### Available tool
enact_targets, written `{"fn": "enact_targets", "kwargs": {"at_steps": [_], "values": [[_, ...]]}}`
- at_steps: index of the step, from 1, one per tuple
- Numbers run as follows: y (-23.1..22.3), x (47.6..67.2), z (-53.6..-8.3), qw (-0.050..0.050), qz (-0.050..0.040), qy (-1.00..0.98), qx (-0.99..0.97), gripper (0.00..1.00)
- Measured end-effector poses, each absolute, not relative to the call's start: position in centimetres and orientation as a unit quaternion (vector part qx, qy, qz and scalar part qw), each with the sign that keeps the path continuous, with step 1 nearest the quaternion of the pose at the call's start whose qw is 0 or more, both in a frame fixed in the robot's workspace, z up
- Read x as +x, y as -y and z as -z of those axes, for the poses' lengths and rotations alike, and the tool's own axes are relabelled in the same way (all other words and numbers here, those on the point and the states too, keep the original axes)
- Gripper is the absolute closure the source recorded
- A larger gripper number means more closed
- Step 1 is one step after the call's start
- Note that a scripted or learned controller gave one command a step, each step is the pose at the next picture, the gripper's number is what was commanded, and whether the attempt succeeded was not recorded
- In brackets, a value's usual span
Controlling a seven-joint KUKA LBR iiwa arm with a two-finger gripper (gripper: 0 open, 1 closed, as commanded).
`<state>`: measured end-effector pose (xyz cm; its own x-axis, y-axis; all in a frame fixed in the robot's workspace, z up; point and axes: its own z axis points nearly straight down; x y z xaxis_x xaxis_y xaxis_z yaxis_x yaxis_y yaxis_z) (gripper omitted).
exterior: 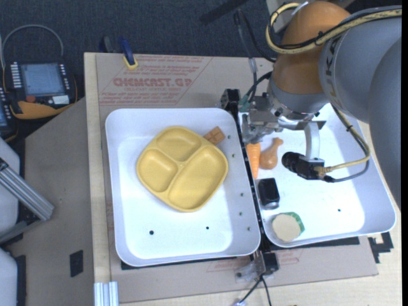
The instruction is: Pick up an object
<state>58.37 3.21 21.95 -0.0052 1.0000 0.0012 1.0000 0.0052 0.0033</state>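
The grey arm [363, 56] with its orange band [309, 27] comes in from the upper right of the frame and bends down over the right bin [357, 225], its hand [258, 129] hanging at that bin's upper left corner, close by the wall shared with the left bin [127, 234]. Whether the hand is open or closed, and whether it has hold of anything, cannot be told (the wrist and cables cover it). Just below the hand lies an orange carrot [254, 160], with a tan drumstick-shaped piece [271, 155] touching it on the right. Lower down the same edge sit a black block [268, 192] and a round beige and green piece [287, 227]. In the left bin a yellow divided plate [183, 167] lies near the centre, a small brown block [214, 135] at its upper right rim. Both bins rest on the table [95, 171].
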Motion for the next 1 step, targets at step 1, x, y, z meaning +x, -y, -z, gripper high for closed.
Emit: {"fn": "enact_targets", "kwargs": {"at_steps": [1], "values": [[-7.9,59.64,-23.22,0.0,-0.0018,-0.709,0.705,1.0]]}}
